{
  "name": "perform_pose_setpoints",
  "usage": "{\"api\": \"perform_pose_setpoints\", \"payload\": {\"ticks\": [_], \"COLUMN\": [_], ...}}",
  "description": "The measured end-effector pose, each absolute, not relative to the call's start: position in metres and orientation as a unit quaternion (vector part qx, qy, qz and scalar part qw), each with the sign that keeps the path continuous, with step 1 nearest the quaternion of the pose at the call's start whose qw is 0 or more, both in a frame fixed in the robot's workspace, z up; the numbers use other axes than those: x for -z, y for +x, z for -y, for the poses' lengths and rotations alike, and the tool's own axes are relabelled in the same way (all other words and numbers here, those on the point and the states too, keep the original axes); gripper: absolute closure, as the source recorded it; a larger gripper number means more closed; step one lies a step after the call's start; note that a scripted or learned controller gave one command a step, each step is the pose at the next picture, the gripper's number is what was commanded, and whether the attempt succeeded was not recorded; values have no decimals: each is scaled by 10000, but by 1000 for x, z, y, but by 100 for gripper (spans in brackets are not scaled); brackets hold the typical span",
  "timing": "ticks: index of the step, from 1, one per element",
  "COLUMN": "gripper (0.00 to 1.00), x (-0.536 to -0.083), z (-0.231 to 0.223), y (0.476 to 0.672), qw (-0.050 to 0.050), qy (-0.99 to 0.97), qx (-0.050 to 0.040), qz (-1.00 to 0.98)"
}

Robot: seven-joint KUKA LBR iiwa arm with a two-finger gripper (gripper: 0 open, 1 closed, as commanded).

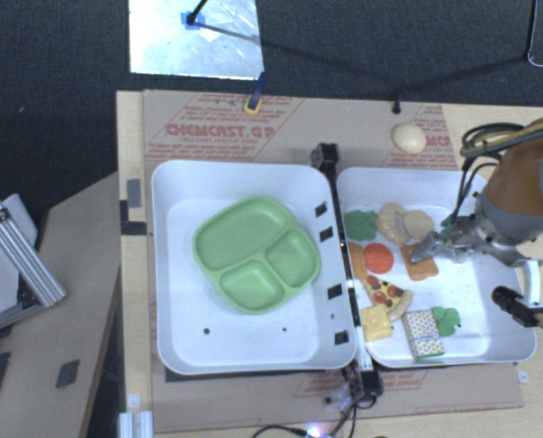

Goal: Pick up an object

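Two bins (175, 272): one green plate (255, 254) left; roughly nine food toys right. Gripper (421, 250) over cracker (422, 265); fingers' state unclear.

You are looking down on a bench (207, 112) lined with printed cardboard, two white bins side by side. The left bin (175, 272) holds a green divided plate (255, 254) at its centre. At twelve o'clock, a shiny square sheet (193, 26) lies on dark flooring. A pale egg-shaped ball (409, 137) rests on the cardboard at one o'clock, beyond the right bin (490, 331).
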State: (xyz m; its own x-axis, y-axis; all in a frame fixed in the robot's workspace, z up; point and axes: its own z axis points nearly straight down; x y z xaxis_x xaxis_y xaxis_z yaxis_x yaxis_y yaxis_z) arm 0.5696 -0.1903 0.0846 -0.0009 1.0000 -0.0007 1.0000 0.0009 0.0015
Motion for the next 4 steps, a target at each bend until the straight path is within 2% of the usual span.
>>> {"api": "perform_pose_setpoints", "payload": {"ticks": [1, 3, 4], "gripper": [100, 100, 100], "x": [-97, -206, -226], "z": [190, 190, 190], "y": [571, 580, 582], "qw": [30, 28, 20], "qy": [7066, 7053, 7052], "qx": [-22, -16, -12], "qz": [-7076, -7089, -7090]}}
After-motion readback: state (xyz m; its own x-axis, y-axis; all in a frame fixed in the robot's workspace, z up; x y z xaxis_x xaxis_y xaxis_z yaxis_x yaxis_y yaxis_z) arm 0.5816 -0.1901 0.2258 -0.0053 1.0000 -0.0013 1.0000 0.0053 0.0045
